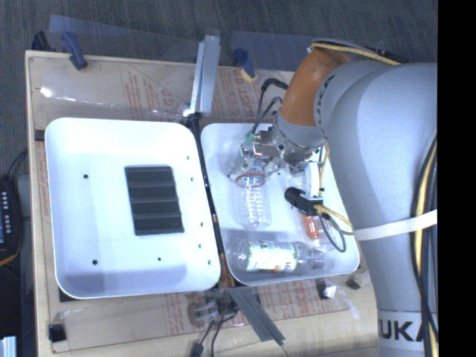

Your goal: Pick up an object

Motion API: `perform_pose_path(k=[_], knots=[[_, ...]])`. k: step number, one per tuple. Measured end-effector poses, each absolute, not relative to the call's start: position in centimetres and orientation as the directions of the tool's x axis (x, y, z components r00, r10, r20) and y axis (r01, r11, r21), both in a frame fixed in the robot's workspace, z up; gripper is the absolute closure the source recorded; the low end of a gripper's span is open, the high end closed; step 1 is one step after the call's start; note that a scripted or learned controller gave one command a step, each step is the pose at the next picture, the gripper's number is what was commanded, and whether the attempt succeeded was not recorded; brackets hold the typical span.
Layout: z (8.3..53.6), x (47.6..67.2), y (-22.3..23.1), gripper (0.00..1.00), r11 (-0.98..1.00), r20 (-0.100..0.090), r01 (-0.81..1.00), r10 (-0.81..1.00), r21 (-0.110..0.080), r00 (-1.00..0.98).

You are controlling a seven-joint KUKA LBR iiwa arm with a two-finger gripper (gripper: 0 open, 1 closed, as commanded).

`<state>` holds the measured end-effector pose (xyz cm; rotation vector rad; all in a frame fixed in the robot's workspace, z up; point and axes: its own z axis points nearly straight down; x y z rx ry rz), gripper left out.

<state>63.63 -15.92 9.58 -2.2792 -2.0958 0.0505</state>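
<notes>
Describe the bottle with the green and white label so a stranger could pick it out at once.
Look at the right bin, the one the grey arm reaches over. Along its near edge lies the labelled bottle, a clear plastic one on its side, running left to right. The other clear bottle, further up the bin below the gripper, has no such green and white wrap around its middle.

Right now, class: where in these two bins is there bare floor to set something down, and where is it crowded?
The left bin has bare floor all round the black ridged block at its middle. The right bin is crowded: the tool sits over an upright-lying clear bottle, a second bottle lies along the near wall, and the arm covers its right side.
</notes>
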Motion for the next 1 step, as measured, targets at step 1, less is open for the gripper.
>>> perform_pose_path(k=[1], knots=[[20.14,65.45,-13.49,1.0,0.025,0.0,1.0,1.0,0.001,-0.025]])
